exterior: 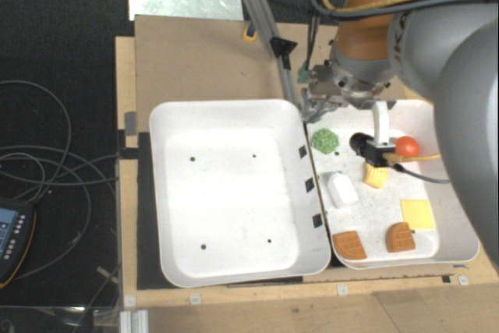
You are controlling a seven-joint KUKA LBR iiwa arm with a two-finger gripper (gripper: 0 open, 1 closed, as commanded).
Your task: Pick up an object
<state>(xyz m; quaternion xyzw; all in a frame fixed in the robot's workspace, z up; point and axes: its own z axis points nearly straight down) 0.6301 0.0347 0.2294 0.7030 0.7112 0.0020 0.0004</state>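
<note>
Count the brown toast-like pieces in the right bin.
2. One brown waffle-textured piece lies at the right white bin's near-left corner; a second brown bread-shaped piece lies just right of it. The grey arm may hide others.

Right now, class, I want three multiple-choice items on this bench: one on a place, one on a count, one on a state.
1. The green ball lies in:
A. the right bin
B. the left bin
C. the bare bench

2. Orange-brown biscuit-like pieces at the right bin's near edge:
A. none
B. two
C. five

3. The white block is:
A. hanging in the air
B. stacked on the yellow slab
C. lying on the bin floor

Key: 1 A, it sits right of the divide. 2 B, a pair. 3 C, it rests alone.
</note>
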